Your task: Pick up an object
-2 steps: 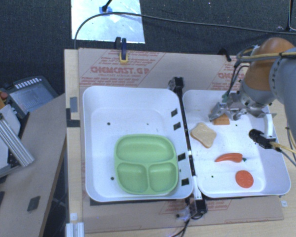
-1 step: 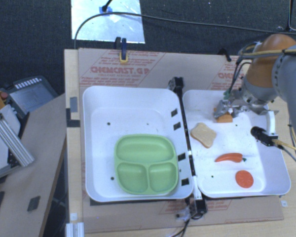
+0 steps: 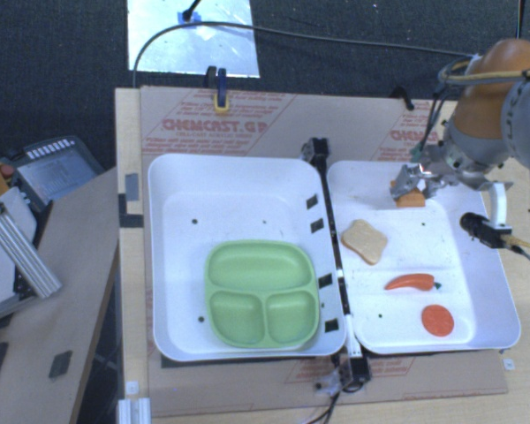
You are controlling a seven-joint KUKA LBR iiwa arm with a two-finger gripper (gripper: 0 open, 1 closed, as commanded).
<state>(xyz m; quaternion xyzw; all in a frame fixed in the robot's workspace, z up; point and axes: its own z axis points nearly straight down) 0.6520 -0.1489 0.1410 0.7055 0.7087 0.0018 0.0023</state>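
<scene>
Looks like the hand is reaching down onto a small orange piece at the right bin's far side, can't tell its grip state, so next it's needing a firm close and lift.

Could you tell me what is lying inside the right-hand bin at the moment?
The right bin holds a bread slice, a red chili pepper and a red round piece. The gripper is down over a small orange item, covering most of it.
</scene>
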